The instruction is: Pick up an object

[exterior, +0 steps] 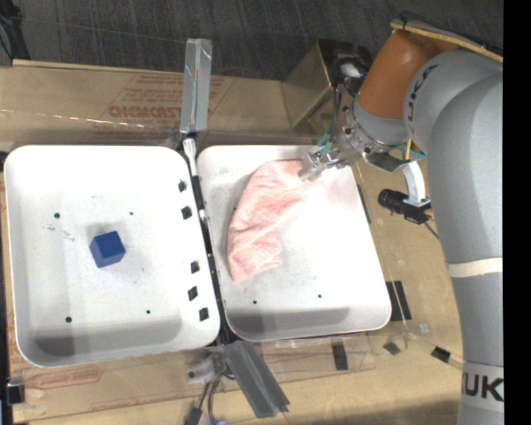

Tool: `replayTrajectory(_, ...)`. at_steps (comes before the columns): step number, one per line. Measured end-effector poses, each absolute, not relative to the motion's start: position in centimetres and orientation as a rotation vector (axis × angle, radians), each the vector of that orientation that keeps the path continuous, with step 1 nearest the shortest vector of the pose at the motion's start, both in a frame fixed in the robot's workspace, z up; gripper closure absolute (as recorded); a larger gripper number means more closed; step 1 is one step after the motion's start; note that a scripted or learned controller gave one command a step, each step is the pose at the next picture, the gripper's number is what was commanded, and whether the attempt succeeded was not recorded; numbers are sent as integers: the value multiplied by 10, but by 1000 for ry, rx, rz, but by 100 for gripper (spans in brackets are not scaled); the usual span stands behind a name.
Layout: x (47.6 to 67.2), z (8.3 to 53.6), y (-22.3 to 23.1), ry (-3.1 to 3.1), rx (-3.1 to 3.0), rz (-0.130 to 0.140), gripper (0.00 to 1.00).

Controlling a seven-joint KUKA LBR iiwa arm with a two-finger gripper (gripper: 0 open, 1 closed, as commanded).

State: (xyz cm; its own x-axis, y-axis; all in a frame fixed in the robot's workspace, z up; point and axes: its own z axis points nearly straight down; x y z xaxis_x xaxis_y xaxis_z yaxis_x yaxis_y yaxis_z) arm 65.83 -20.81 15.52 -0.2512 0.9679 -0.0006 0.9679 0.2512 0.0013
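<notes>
Touching the pink cloth [264, 222], the jaws [317, 162] look too small to read.

The arm [465, 202] is thick, smooth and grey, with an orange band [391, 76] above the wrist. A pale ring circles it lower down, and part of its white lettering reads "UK".

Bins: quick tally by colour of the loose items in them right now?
Blue: 1, the cube in the left bin
Pink: 1, the cloth in the right bin, its upper corner at the gripper
Total: 2
</notes>
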Motion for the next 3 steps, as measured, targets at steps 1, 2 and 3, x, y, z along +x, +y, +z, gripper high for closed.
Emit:
replayTrajectory(1,658,155,-208,2485,1921,1,0)
replayTrajectory(2,658,93,-172,2653,1682,0,0)
replayTrajectory(3,657,93,-117,2757,1510,-2,0)
